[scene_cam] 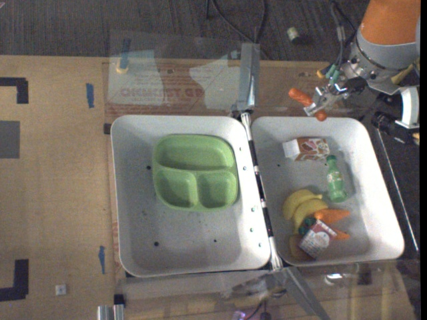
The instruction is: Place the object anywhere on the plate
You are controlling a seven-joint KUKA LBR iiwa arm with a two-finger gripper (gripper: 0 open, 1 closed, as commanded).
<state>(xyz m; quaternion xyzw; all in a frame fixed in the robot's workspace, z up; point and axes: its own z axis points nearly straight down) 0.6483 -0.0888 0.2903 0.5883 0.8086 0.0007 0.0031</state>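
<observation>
One green three-compartment plate [195, 172] sits upper-centre in the left bin [133, 245], bare floor around it. Right bin [383, 179]: one carton [308, 148], one green bottle [334, 179], two bananas [301, 205], one carrot [331, 215], one small packet [317, 239], clustered lower-centre. Hand [319, 105] at upper right, above the bin's far rim; grip state can't be told.

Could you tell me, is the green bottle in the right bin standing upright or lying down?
Lying down: the green bottle shows its full length along the right bin's floor.
</observation>
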